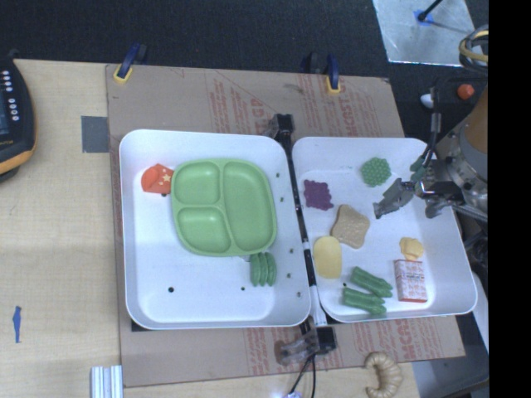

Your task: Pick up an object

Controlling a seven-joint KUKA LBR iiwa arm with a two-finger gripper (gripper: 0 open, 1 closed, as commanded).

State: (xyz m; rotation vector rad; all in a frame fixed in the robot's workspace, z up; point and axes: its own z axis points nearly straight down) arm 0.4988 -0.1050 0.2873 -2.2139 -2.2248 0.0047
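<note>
Camera view, pincer (412, 199) above right bin (332, 152), bread slice (351, 225) just left.

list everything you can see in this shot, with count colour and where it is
bins: 2, white, side by side on the bench
divided plate: 1, green, left bin
round toy: 1, red-orange, left of the plate
bean bundle: 1, green, below the plate
grape bunch: 1, purple, right bin
ball: 1, green, right bin top
bread slice: 1, tan, right bin middle
oval piece: 1, yellow
pods: 2, green, right bin bottom
box: 1, red and white
small lump: 1, yellow
clamps: 2, blue-yellow, board's far edge
gripper: 1, grey, over right bin
</note>
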